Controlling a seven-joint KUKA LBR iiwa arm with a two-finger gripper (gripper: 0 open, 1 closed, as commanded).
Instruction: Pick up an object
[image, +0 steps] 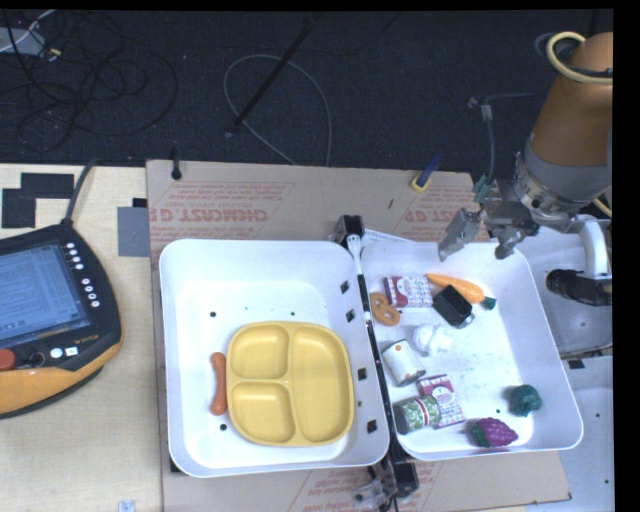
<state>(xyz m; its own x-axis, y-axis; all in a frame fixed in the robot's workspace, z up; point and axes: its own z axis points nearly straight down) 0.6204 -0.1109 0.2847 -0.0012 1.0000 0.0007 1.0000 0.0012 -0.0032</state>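
My gripper (482, 239) hangs open over the far edge of the right bin (555, 365), with nothing between its two fingers. Below it in that bin lie an orange carrot (456, 286), a black block (452, 305), a red-and-white carton (409, 291) and a pretzel (383, 308). Further forward are a white cup (403, 361), a white crumpled piece (432, 338), a small can (419, 412), a purple grape bunch (492, 432) and a green broccoli piece (523, 399).
The left bin (190, 290) holds a yellow divided plate (290, 383) and an orange sausage (217, 382). A teach pendant (50, 305) lies on the bench at the far left. Cables trail across the dark floor behind.
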